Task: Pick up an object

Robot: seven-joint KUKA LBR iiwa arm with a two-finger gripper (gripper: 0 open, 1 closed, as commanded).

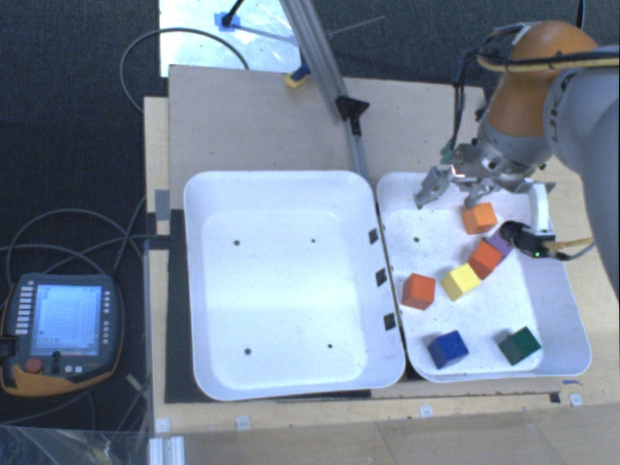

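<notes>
Camera view: tool (452,191) spread wide and holding nothing, orange block (479,218) just beside its right finger.

Gripper (451,190) sits over the far end of the right bin (572,356), fingers spread apart, nothing between them. Orange block (479,217) lies just beside the gripper, on its near-right side. Further toward the near edge: a second orange-red block (485,257) touching a purple block (499,243), then a yellow block (461,281) just beside those. Red-orange block (418,291) lies below the gripper, near the bin divider. Blue block (448,348) and green block (519,345) sit farthest from it. Left bin (208,197) lies well left of the gripper.
</notes>
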